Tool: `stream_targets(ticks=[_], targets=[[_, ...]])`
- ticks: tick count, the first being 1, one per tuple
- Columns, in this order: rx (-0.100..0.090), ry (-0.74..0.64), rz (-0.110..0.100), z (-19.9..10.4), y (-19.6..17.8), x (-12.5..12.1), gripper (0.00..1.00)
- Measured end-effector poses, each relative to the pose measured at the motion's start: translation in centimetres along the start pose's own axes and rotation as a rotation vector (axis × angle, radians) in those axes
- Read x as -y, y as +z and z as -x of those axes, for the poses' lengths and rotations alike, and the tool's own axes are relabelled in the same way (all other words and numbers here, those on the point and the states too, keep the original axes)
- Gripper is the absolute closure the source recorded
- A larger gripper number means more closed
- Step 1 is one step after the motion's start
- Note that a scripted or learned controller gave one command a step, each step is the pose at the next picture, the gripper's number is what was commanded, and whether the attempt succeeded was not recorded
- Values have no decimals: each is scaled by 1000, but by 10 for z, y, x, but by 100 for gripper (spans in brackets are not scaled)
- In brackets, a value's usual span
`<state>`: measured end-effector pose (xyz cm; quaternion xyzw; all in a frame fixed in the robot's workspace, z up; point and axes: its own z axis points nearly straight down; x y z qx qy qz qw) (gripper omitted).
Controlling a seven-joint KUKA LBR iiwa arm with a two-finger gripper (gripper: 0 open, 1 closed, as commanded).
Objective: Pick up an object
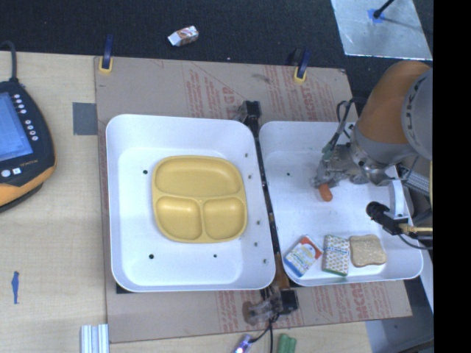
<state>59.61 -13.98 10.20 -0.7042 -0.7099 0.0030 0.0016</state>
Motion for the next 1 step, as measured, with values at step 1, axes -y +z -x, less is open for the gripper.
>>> stream_targets(ticks=[1], targets=[[-3,2,5,-92,-91,6,100]])
